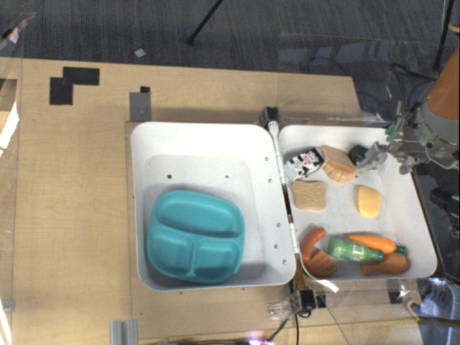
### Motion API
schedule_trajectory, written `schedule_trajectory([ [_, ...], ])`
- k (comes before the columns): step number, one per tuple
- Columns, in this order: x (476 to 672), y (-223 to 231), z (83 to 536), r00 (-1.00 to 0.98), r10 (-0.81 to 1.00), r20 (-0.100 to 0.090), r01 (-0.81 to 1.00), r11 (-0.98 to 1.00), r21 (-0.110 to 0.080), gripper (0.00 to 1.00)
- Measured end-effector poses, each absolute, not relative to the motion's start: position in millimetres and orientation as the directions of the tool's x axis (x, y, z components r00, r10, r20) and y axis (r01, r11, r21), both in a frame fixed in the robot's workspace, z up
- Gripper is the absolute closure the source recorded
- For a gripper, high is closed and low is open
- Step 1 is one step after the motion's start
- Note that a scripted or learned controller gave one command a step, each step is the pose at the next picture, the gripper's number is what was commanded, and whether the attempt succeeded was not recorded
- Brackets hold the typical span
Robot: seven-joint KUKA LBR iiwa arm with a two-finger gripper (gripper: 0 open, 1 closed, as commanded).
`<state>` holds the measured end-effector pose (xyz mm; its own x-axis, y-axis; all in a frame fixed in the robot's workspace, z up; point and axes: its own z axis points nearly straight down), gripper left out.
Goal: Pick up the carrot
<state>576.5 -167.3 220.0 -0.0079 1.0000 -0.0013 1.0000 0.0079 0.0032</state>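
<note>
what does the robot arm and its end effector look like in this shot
The arm comes in at the right edge, showing an orange band over a grey body. Its end effector is a compact grey metal assembly with dark parts and a small green spot near the top. Dark cables trail along the right side close to it. Its finer details are too small to make out.

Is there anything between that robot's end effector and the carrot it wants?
A yellow piece lies in the bin between the end effector and the carrot. A green bottle lies right against the carrot's near side.
</note>
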Motion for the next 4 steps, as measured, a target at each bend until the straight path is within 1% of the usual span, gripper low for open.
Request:
schedule_trajectory([
  [1, 541.8, -148, 89, -0.419, 0.908, -0.007, 0.908, 0.419, 0.011, 0.00],
  [2, 490.7, -195, 89, -0.564, 0.826, -0.012, 0.826, 0.564, 0.007, 0.00],
  [3, 495.1, -193, 101, -0.564, 0.825, -0.014, 0.825, 0.565, 0.015, 1.00],
  [4, 489.9, -149, 89, 0.107, 0.994, -0.002, 0.994, -0.107, 0.009, 1.00],
])
